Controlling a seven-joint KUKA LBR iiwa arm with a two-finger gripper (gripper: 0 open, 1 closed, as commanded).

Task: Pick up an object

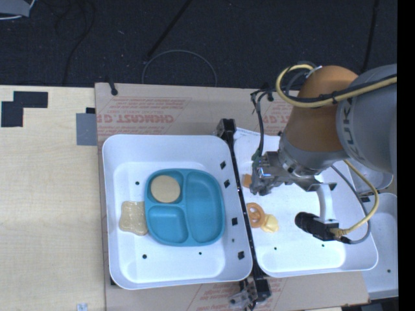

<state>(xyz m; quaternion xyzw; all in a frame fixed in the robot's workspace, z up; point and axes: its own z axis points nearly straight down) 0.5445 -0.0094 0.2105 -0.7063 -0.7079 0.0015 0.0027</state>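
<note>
The grey arm [363, 118] reaches in from the right, its orange band [318, 112] bulging above the wrist. The wrist points down and to the left, with the hand [259, 181] low at the left end of the arm. Yellow and black cables loop round the wrist.

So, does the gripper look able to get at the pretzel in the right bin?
Probably yes. The pretzel lies uncovered on the floor of the right bin, just below the gripper in the view, with a yellowish piece against it.
</note>
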